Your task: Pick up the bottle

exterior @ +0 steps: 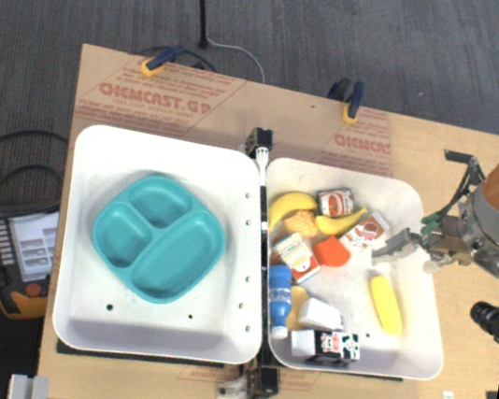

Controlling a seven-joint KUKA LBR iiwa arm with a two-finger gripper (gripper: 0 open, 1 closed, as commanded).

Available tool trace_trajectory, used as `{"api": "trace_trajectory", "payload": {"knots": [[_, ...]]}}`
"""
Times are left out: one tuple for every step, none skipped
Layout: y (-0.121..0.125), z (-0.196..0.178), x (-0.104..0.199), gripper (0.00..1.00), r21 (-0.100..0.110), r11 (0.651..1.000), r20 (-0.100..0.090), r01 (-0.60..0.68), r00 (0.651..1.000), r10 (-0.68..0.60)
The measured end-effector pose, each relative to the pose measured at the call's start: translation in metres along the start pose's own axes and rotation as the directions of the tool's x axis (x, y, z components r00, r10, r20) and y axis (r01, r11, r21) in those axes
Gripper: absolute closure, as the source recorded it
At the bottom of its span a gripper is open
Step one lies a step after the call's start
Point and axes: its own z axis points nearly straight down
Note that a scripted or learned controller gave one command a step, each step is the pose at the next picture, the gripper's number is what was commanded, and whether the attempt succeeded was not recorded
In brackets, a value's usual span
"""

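Bottle [278,295]: blue with a white cap, lying along the left wall of the right bin [414,349], next to the seam with the left bin.
Claw [397,246]: over the right bin's right side, well apart from the bottle; fingers spread narrowly, nothing between them.
Yellow piece [386,303]: right of the bottle, just below the claw.
Banana [297,208]: above the bottle, near the bin's top-left.
Teal plate [160,237]: left of the bottle, in the left bin [80,308].
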Motion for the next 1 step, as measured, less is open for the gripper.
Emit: {"api": "trace_trajectory", "payload": {"knots": [[-0.0405,-0.0065,-0.0447,0.00,0.000,0.999,0.001,-0.040,0.999,0.040]]}}
